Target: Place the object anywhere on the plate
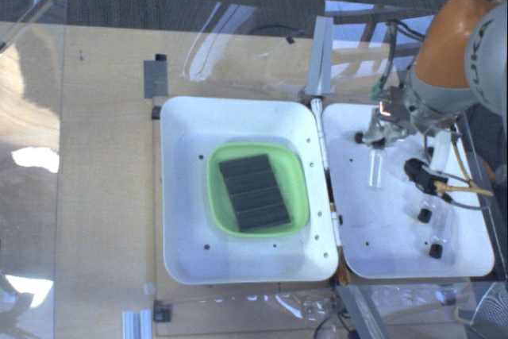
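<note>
We see the dark ridged block [253, 192] lying flat on the green plate [218, 206], its long axis slanting from upper left to lower right, plate rim clear all round. Well right of the plate, the hand [386, 125] hangs over the right bin [349, 250]; we cannot tell its opening.

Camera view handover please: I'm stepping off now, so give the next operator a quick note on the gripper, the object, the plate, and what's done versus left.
Gripper: over the right bin, near its upper left part; nothing seen between its fingers.
Dark grey ridged block: lying flat inside the green plate, slightly angled.
Green plate: sits in the middle of the left bin.
Done: the block rests on the plate, so the placement looks complete.
Left: probably nothing beyond confirming the result and parking the arm.
</note>
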